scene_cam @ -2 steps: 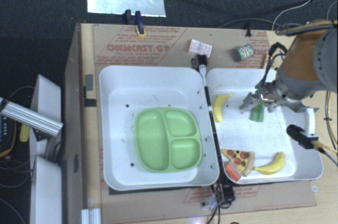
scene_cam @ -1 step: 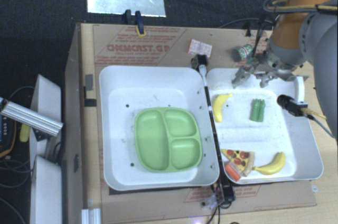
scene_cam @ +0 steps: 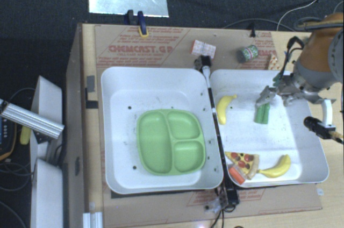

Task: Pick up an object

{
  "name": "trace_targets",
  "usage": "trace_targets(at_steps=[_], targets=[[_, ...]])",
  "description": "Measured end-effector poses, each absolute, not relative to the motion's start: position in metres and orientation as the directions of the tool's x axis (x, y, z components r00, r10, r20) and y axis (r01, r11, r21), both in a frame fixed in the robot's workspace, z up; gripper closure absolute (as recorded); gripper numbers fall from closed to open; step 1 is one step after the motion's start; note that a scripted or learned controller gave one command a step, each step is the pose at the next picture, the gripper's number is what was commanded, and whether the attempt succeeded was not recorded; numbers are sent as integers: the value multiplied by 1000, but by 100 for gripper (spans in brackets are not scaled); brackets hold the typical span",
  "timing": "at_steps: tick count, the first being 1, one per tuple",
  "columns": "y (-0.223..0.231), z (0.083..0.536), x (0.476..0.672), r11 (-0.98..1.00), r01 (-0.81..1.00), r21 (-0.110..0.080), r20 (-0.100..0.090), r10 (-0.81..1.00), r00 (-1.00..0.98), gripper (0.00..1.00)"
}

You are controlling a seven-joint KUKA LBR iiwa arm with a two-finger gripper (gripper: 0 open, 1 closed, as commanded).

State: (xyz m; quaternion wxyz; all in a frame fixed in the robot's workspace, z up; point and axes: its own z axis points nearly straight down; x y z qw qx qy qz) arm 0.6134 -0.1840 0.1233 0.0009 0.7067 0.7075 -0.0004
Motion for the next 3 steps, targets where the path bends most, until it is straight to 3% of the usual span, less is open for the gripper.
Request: trace_targets(at_steps=[1, 2, 3], targets=[[-142, 84, 599, 4, 1000, 1, 1, 1000, -4, 0], [-183, 133, 670, 4, 1000, 6, -2, 1000, -4, 0], [-186, 84, 616, 2, 1000, 1, -1, 1000, -2, 0]])
